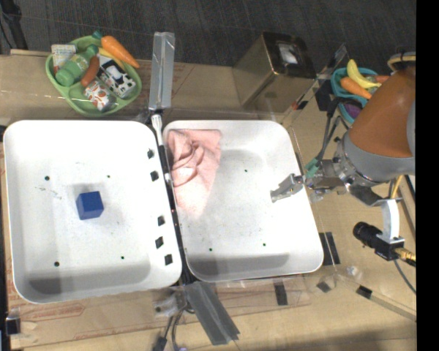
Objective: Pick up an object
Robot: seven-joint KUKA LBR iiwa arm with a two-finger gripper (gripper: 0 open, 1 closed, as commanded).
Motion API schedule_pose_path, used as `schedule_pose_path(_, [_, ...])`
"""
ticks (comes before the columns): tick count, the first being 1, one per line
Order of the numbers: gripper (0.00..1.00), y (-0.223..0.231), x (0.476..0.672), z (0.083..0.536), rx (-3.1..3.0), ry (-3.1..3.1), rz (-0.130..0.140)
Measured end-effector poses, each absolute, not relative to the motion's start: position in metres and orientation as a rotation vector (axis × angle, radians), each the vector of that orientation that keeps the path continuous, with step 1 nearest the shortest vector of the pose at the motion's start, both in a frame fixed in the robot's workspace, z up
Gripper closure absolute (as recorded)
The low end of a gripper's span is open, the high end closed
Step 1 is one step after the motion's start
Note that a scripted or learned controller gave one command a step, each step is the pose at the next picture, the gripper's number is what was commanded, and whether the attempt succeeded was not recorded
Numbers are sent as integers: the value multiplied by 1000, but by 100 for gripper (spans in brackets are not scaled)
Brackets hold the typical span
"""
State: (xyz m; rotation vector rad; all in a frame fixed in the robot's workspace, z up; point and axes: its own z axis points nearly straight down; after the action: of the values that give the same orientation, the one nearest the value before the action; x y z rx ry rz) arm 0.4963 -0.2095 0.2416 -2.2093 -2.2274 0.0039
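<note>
A blue cube rests on the floor of the left white bin, a little left of its middle. A crumpled pink cloth lies in the right white bin, against its upper left wall. My gripper hangs over the right edge of the right bin and points left. It is well apart from the cloth and far from the cube. I see nothing in it.
A green bowl of toy food stands behind the left bin. A brown box sits behind the right bin. A rack with toy bananas is at the far right. A metal post rises between the bins.
</note>
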Motion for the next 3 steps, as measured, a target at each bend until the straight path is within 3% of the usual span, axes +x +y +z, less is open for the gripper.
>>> schedule_pose_path(1, [0,-195,548,238,-2229,-2210,5])
schedule_pose_path(2, [100,-194,549,248,-2222,-2215,6])
schedule_pose_path(3, [0,-194,549,248,-2222,-2215,6])
